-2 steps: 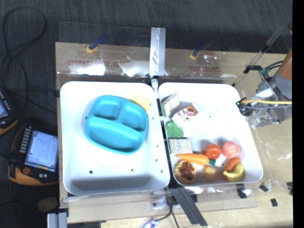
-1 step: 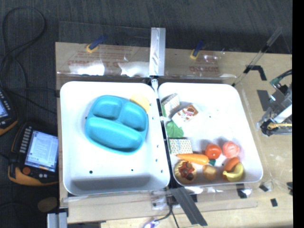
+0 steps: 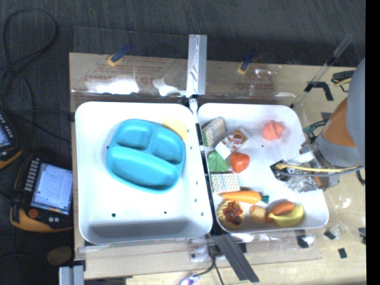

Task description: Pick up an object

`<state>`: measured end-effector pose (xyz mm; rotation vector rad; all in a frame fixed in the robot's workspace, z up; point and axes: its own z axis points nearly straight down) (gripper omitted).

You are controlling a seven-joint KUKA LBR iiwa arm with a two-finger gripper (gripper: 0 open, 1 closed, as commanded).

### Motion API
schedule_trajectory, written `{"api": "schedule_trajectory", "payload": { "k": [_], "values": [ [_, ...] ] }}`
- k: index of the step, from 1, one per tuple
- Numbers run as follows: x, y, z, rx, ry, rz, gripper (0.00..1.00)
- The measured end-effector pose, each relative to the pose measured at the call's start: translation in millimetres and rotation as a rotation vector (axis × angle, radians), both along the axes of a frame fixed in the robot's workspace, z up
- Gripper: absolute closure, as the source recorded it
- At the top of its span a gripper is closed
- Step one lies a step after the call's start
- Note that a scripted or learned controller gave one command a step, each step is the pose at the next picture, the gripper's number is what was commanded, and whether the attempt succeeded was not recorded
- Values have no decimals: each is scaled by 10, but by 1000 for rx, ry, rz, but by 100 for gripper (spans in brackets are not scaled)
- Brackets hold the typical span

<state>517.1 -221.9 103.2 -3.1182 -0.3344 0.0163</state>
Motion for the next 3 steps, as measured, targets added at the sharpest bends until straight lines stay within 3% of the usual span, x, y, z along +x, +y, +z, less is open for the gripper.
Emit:
{"api": "schedule_trajectory", "payload": {
  "k": [1, 2, 3],
  "values": [
    [-213, -27, 1545, -7, -1, -9, 100],
    [-213, -26, 1544, -6, -1, -9, 0],
    [-345, -8, 276, -1, 0, -7, 0]
  ]
}}
